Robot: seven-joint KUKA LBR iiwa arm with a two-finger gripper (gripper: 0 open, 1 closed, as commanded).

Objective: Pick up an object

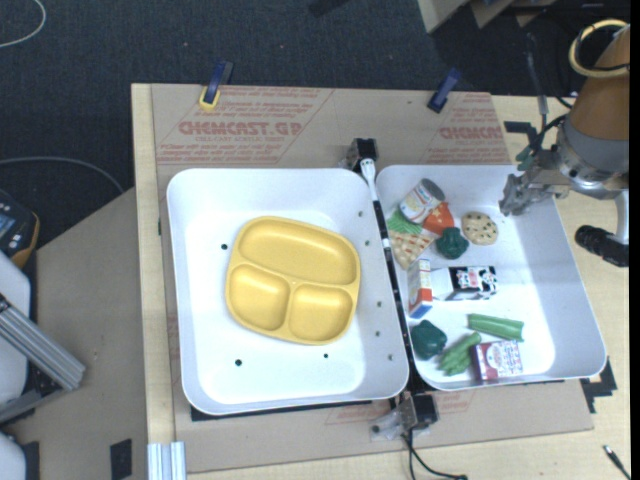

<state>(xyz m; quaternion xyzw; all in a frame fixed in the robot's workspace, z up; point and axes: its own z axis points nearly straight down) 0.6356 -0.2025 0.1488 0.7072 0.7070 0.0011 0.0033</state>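
While the gripper (515, 196) hangs over the upper right part of the right bin (568, 288), its fingers are too small and dark to read, so I cannot tell their state. A cookie (480, 228) lies just left of it, apart from it. Further left sit a can (421, 202) and what may be a green pepper (451, 242). Left of that bin, the left bin (195, 268) holds a yellow divided plate (292, 279).

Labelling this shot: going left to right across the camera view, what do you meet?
Yellow divided plate → small can → cookie → gripper.
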